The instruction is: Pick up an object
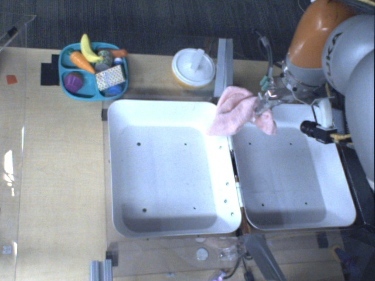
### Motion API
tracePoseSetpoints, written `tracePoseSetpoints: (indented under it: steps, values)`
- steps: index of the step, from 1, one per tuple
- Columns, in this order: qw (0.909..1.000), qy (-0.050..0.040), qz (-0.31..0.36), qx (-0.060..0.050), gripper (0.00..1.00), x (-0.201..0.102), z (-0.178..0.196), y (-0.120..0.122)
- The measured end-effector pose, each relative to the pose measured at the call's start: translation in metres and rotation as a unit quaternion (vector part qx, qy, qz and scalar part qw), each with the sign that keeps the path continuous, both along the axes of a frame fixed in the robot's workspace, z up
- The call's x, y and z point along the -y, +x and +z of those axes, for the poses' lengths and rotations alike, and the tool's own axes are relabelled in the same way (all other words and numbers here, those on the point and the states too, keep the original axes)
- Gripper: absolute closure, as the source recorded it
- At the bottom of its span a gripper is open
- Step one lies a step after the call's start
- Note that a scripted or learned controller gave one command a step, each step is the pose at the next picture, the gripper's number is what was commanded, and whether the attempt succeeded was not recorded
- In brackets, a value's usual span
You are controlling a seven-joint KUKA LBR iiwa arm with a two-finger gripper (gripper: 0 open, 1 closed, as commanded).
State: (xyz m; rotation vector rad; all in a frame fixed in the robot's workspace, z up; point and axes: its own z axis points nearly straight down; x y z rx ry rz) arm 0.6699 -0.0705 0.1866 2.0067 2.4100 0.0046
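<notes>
Two white bins (167, 174) sit side by side. One grey arm (345, 45) reaches in from the right; its gripper (265, 98) is closed on one pink cloth (234, 115), draped over the bins' shared top corner. The cloth looks light, soft and floppy, best pinched at a bunched fold.

Bulky grey arm (351, 51), orange band (313, 25), yellow cable, metallic pincer (266, 96).
</notes>
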Motion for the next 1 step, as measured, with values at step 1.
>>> tracePoseSetpoints:
  steps: [1]
  values:
    - [0.9976, 0.0005, -0.069, -0.001, 1.0, -0.0346, -0.0011, -0.0001]
